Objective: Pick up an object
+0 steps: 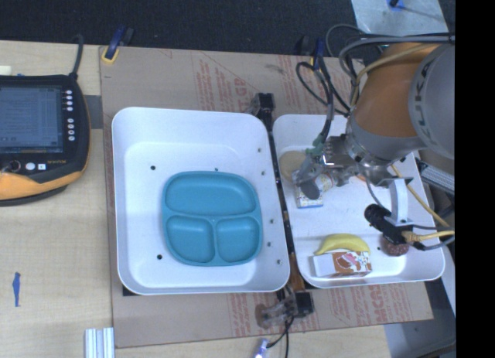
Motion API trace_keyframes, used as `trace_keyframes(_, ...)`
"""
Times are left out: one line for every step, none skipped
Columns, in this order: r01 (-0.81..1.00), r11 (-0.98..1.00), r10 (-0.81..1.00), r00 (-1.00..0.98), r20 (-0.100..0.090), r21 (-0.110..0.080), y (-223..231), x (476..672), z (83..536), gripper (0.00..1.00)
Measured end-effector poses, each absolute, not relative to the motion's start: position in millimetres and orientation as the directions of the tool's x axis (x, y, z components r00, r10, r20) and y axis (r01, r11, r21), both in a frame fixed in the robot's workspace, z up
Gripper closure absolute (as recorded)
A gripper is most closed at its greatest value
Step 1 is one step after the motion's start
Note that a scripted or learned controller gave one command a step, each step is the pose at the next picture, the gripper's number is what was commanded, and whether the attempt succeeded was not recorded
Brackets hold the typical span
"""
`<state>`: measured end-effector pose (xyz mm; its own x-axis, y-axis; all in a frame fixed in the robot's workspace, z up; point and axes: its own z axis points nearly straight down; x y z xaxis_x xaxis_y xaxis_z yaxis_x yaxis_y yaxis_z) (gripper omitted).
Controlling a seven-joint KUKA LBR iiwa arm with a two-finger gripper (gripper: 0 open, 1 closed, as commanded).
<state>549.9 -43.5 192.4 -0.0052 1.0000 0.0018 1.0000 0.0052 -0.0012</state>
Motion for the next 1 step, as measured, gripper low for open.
trace_keyframes(1.0,0.004,1.0,-0.004,0.001,-0.003,-1.7,569.8,205.1,1.0)
